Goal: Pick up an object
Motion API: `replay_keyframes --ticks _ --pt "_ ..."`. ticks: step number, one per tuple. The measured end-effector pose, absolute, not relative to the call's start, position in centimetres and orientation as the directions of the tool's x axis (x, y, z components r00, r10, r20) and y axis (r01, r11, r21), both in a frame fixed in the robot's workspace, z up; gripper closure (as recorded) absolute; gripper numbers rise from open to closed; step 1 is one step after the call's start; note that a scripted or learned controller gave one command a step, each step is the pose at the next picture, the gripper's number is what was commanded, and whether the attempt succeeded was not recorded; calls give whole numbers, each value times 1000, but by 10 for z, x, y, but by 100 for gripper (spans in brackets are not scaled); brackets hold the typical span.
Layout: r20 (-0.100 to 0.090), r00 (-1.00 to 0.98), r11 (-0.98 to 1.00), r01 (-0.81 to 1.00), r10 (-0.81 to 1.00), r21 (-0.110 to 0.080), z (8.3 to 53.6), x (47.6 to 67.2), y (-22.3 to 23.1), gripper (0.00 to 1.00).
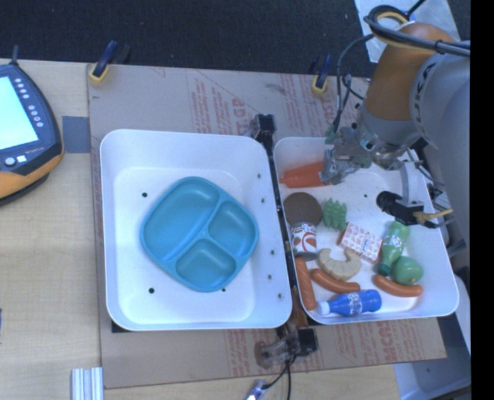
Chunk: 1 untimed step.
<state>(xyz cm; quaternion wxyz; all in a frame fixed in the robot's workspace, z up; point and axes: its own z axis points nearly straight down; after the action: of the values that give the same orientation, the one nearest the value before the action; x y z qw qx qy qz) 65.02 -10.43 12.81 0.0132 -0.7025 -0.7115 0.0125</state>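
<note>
The right bin (446, 302) holds several toy foods. An orange carrot (301, 174) lies at its far left corner. My gripper (340, 170) is low over the far part of this bin, right at the carrot's right end; whether it touches the carrot is unclear. Nearer the camera sit a brown round piece (301, 207), a green spiky piece (335, 213), a small can (303, 240) and a patterned box (361, 242).
The left bin (113, 223) holds a blue divided plate (200, 233). The front of the right bin has a blue bottle (350, 304), sausages (399, 287), a green bottle (394, 247) and a green pepper (407, 269). A tablet (9, 132) lies at far left.
</note>
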Motion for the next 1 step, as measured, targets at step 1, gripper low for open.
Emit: replay_keyframes --ticks 1 --pt "1 -13 13 999 1000 -37 128 650 -104 0"
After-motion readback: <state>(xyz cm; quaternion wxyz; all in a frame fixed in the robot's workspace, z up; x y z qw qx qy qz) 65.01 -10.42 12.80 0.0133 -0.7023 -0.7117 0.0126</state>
